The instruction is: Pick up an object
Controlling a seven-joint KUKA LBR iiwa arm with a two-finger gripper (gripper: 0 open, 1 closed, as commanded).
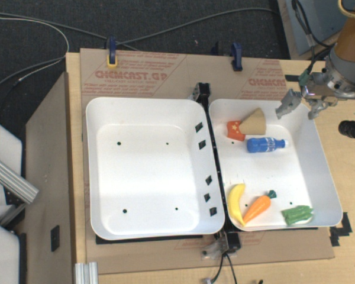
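Note:
The right bin (319,158) holds several objects. A tan wedge (254,122) leans against a small red block (235,130) near its far left corner. Just in front of them a blue bottle (265,145) lies on its side. Along the near edge lie a yellow banana (236,203), an orange carrot (257,207) and a green object (297,215). My gripper (297,111) hangs over the bin's far right corner, up and to the right of the wedge. It is open, with nothing between its fingers.
The left bin (100,158) sits beside the right one, with a black divider strip (208,152) between them. Both rest on a cardboard sheet (165,70) held by a yellow clamp (112,52) and a blue clamp (236,57). Cables run behind.

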